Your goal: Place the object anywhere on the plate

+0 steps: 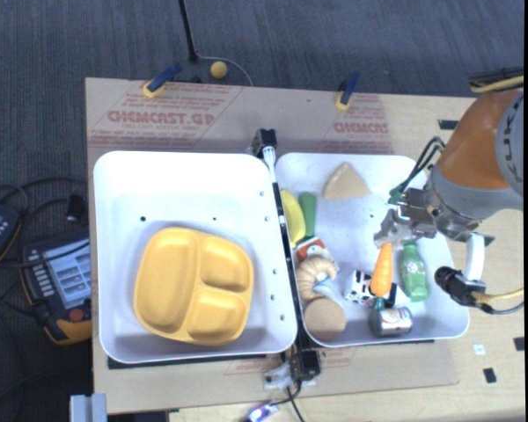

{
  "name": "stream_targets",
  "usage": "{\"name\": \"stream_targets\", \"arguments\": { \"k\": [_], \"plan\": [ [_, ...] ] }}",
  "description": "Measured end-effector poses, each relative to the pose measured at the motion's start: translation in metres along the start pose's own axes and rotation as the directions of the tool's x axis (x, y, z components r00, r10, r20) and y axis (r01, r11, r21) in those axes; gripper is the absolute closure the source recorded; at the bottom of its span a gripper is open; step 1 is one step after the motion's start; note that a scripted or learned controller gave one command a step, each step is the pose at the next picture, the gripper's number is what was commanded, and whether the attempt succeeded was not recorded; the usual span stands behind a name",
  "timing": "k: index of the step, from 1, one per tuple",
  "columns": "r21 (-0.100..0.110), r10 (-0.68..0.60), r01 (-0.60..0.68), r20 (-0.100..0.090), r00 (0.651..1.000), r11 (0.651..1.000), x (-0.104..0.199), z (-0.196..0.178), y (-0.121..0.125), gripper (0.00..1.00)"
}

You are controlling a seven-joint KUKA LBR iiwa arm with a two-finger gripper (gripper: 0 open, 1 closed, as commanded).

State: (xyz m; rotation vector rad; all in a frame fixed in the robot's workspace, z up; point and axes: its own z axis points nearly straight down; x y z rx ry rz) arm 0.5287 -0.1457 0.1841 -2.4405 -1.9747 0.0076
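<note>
A yellow three-compartment plate (194,281) lies in the left bin (114,192). The arm reaches in from the right, and my gripper (396,229) hovers over the right bin (440,328), just above the upper end of an orange carrot (382,271). The carrot stands nearly on end among the other items. Beside it on the right is a green bottle (414,271). The wrist hides where the gripper meets the carrot.
The right bin also holds a tan wedge (346,183), a banana (291,215), a green piece (309,214), a croissant (315,273), a brown ball (325,316), a small cow toy (361,288) and a can (391,321). A rail (282,236) divides the bins.
</note>
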Motion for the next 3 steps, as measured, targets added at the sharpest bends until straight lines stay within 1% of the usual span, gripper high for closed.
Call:
{"name": "stream_targets", "arguments": {
  "k": [1,2,3],
  "plan": [
    [0.001,0.118,-0.118,-0.001,0.993,0.993,0.070,0.001,-0.021,1.00],
    [0.003,0.312,-0.312,-0.002,0.950,0.950,0.231,-0.036,-0.090,1.00],
    [0.001,0.318,-0.318,0.001,0.948,0.948,0.227,-0.036,-0.089,0.00]
  ]
}}
